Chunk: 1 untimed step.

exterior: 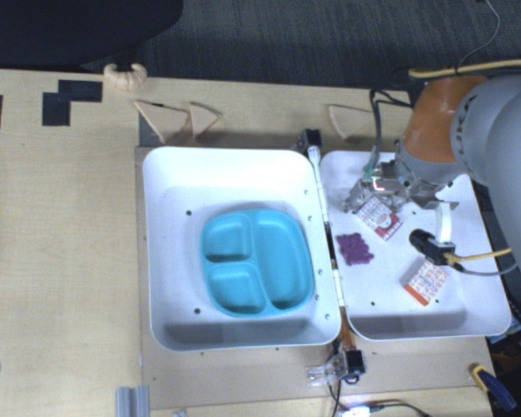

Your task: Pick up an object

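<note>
Blue tray (259,261) fills left bin's (165,189) middle, right bin (482,307) crowded by arm (469,129)

Left bin (169,233) (white) holds a turquoise tray (256,261) — three compartments — on the wooden bench (61,259).

The desk (61,259) looks like pale wood, matt and smooth. Both bins, the left bin (169,233) and the right bin (478,268), look like smooth white plastic with a soft sheen. The blue tray (256,261) in the left bin is glossy plastic. The purple clump (356,248) near the right bin's left wall looks rough and fuzzy. The two small packets (426,281) look like printed paper or card. The arm (504,129) is smooth grey, its orange band (434,120) slightly shiny.
</note>
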Available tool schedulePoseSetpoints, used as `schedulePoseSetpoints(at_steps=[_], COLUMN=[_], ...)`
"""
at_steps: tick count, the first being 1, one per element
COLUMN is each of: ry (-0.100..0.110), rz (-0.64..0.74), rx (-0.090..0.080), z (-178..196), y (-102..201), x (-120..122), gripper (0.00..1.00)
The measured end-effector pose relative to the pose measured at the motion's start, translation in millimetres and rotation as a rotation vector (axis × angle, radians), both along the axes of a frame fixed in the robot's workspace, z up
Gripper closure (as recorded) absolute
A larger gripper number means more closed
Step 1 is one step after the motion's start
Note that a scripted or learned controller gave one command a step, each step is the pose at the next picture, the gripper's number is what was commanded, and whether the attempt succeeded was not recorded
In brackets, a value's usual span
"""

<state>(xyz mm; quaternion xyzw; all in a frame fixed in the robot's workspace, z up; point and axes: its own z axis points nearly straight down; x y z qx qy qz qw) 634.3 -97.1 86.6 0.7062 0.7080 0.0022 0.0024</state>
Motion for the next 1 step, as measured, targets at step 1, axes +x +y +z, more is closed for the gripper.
schedulePoseSetpoints(at_steps=[1], ry=[-0.006], rz=[0.001], rx=[-0.001], z=[12.3], y=[0.5], x=[1.9], gripper=[1.0])
